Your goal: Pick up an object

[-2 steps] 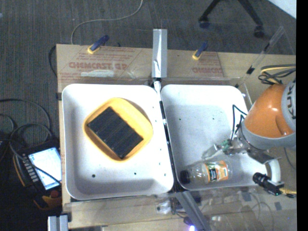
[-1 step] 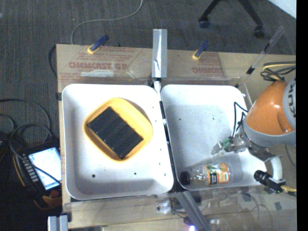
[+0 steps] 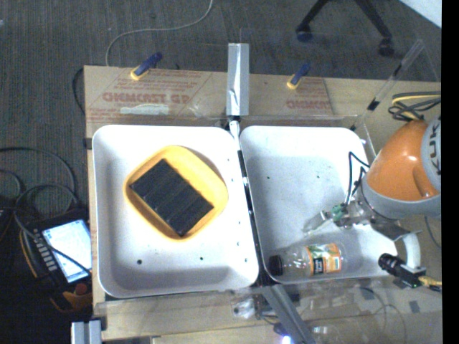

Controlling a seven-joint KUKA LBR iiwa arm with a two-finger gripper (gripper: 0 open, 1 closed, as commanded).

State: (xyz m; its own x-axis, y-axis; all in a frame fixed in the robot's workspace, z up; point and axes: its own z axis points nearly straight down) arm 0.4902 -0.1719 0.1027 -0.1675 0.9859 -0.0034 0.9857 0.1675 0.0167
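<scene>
1. Bottle (image 3: 310, 259): clear plastic with an orange label and a dark cap, lying on its side in the right bin (image 3: 301, 163), close to the near wall, cap pointing towards the divider between the bins.
2. Handling, as we judge it: light, probably empty or nearly so; smooth and round, so apt to roll or slip; thin walls that may give under a squeeze.
3. Hold, as we judge it: across the labelled body at mid-length, fingers either side of the long axis; the neck end looks narrower but less steady.
4. Gripper (image 3: 343, 213): just above and to the right of the bottle, apart from it; we cannot tell its state.
5. Yellow dish (image 3: 209, 172) with a dark ribbed block (image 3: 172, 196): left bin (image 3: 115, 264), stiffer, wider, a poorer fit.
</scene>
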